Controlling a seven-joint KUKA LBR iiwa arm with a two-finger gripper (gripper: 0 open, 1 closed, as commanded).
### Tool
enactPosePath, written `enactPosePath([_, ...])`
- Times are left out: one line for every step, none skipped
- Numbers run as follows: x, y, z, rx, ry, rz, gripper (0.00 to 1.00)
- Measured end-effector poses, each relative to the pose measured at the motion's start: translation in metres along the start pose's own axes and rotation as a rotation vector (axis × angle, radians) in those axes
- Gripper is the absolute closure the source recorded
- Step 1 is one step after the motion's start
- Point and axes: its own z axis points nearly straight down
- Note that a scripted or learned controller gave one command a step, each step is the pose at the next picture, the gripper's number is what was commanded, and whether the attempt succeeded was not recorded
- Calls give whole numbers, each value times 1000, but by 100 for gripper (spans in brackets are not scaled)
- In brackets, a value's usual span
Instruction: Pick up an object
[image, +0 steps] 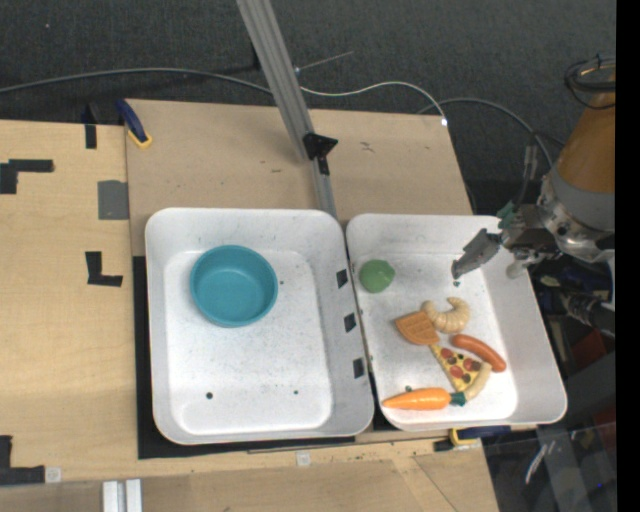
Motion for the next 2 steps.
enactPosePath([0,0,0,0,0,0,0])
enactPosePath([-4,6,59,6,0,1,0])
